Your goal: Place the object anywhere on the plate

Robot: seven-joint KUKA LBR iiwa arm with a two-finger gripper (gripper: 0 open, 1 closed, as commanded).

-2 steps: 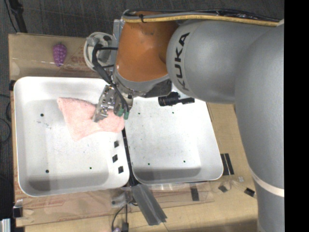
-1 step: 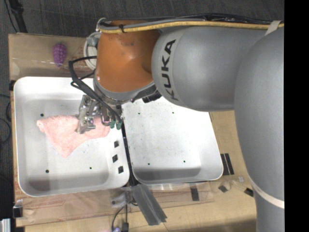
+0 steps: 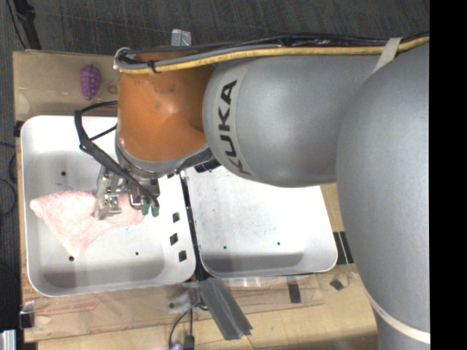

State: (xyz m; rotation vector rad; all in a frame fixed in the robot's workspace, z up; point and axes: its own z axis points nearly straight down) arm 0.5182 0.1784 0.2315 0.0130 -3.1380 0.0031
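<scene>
This looks like a robotics lab or test cell. A wooden bench (image 3: 66, 79) carries two shallow white bins (image 3: 44, 268), side by side, with a large grey KUKA-branded arm (image 3: 292, 115) reaching over them. Black cables (image 3: 91, 141) run beside the arm's orange band (image 3: 157, 115), and dark carpet (image 3: 219, 6) lies beyond the bench.

- The grey arm (image 3: 306, 115) reaches in from the right and fills much of the view.
- Its orange band (image 3: 157, 111) sits just above the wrist.
- The gripper (image 3: 125, 199) points downward at the arm's left end, small and metallic, with green-tipped parts at its right side.
</scene>
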